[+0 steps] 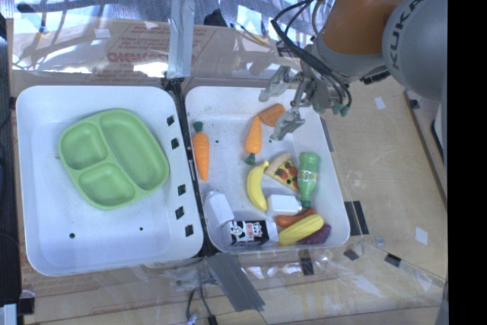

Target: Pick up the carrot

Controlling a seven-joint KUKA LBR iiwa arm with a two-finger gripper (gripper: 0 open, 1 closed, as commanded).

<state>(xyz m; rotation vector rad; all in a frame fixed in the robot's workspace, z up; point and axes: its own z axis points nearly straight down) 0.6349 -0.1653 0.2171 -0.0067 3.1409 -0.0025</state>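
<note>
I'm mid-approach: the two-finger gripper [285, 99] hangs spread, holding nothing, at frame centre-right. Next I need a shift left and down onto the orange plastic carrot [201, 151].

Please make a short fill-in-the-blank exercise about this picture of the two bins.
1. The green divided plate lies in the ____ bin.
2. The carrot lies along the ____ wall of the right bin.
3. The plate has ____ compartments.
4. The gripper hovers over the ____ bin.

Answers: left; left; three; right

Robot lab, bench [396, 186], two white bins [46, 240], toy food
</note>
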